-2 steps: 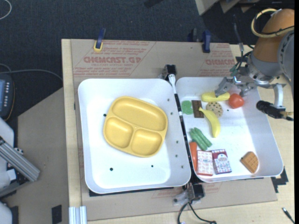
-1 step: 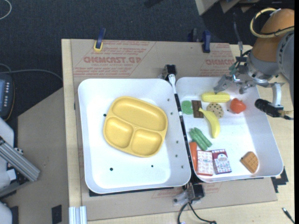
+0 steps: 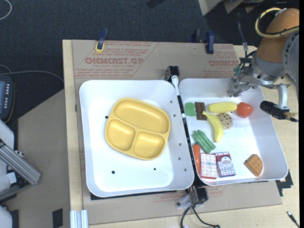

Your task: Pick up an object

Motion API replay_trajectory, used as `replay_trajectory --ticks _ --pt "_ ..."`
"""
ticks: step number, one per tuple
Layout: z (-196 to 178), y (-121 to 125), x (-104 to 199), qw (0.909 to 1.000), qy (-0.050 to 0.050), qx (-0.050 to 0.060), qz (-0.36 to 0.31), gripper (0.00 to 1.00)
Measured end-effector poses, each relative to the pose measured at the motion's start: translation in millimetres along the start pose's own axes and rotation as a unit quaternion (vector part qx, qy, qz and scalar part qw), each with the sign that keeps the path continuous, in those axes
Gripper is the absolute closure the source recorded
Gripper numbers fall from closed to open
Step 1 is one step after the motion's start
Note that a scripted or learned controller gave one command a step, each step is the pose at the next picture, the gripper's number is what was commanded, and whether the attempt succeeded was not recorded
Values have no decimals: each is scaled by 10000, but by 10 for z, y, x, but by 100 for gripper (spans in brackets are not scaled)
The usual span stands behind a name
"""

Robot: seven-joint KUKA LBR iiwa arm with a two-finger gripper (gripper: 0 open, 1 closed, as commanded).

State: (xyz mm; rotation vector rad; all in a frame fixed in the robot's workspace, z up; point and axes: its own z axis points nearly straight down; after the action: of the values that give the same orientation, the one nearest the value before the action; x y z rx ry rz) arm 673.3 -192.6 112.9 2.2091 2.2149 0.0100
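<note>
- Jaws first: from my remote seat I cannot tell how they stand — the gripper hangs over the far edge of the right bin as a dark tangle of metal, with nothing visible between the tips.
- Closest below them I see a red tomato, round and glossy, and a yellow corn cob, long and ridged; I judge these the likeliest picks.
- Risk as I read it: the tomato's smooth curve could squirt out sideways under a pinch, and the corn could roll along its axis.
- Further toward me, a banana lies against a speckled cookie and a brown bar — a crowded cluster, so a descent there might nudge neighbours or grab two things.
- Beyond those, green beans, flat printed cartons and a waffle-textured biscuit sit low; thin shapes could defeat the fingertips.
- Off to the jaws' far side, the left bin carries a yellow divided plate, smooth plastic.
</note>
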Motion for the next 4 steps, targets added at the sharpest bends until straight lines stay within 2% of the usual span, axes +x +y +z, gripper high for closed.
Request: replay_trajectory --ticks 2,3,4 --pt "-1170 45 28 10000 9 22 9 100" --pt "-1107 -270 367 10000 31 86 4 100" --pt "-1217 -712 666 10000 34 88 5 100"
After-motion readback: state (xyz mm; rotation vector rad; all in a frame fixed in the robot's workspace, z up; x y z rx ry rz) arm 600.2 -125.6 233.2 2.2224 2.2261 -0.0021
